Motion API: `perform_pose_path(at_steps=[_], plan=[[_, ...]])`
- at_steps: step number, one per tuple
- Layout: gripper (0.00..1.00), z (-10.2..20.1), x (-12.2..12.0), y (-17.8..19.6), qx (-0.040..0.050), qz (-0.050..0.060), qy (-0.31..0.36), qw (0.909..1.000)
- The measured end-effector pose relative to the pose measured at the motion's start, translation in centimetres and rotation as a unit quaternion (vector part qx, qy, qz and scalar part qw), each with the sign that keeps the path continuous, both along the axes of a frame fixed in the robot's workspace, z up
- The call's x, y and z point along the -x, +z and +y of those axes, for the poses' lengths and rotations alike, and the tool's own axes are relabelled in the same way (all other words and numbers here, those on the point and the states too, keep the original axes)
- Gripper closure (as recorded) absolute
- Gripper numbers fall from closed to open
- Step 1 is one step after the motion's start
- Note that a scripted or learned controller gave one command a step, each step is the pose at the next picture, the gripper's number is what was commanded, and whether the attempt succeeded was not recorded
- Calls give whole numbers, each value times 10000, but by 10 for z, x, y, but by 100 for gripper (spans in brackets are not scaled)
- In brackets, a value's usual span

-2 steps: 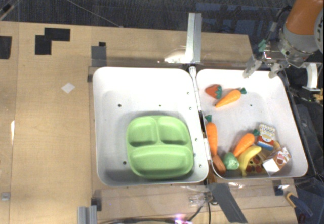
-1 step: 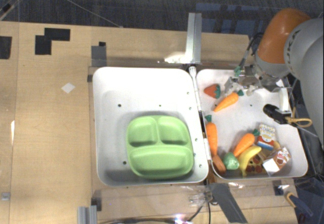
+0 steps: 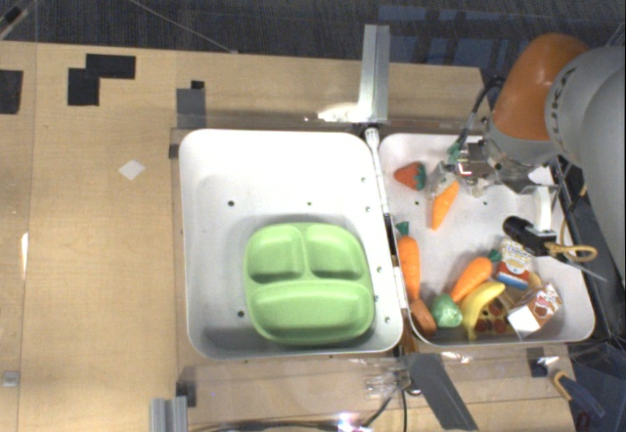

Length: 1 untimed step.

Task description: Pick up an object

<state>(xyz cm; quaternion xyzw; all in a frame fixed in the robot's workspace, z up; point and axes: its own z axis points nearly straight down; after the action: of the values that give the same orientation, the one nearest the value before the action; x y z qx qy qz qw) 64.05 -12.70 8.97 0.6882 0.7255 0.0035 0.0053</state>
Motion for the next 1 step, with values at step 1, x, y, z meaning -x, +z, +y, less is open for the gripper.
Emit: perform_pose_path(at_steps=[1], plan=[[100, 3, -4, 14, -13, -49, 11, 10000]])
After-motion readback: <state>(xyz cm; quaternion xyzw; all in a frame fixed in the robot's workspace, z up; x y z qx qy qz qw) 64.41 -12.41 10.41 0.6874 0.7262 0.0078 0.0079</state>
